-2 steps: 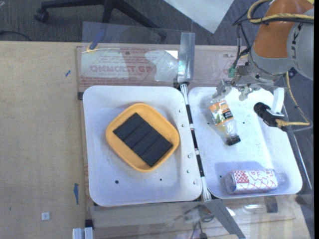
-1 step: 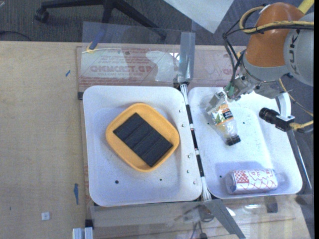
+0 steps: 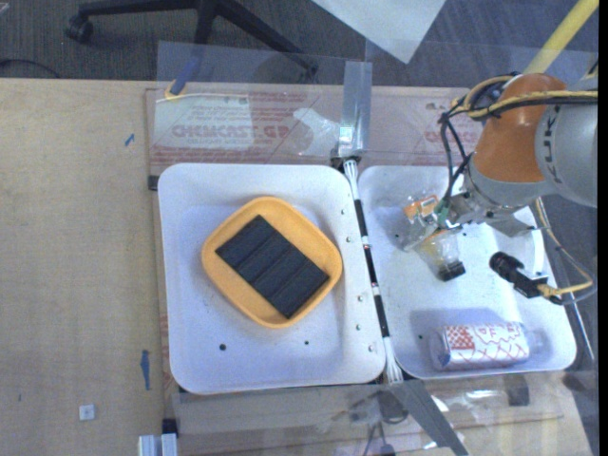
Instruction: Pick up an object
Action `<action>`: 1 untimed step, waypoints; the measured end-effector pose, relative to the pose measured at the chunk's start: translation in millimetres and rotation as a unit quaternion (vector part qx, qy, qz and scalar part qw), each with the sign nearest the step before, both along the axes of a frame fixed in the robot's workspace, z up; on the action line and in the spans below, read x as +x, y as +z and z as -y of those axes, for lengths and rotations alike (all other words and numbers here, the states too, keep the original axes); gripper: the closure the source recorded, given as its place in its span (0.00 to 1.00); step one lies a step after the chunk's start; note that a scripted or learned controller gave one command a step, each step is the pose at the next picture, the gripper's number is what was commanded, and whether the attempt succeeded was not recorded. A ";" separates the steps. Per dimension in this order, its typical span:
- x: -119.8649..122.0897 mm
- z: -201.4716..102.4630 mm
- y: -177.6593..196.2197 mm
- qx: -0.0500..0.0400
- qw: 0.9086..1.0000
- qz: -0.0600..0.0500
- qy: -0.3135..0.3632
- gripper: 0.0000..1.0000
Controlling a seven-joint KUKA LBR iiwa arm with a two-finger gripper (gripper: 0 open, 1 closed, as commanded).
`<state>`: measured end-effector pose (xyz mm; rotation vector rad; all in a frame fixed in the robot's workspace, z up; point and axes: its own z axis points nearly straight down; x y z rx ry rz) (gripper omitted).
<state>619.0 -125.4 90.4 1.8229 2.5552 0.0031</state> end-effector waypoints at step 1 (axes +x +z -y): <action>1.3 2.9 12.0 -0.001 1.000 0.003 -0.002 1.00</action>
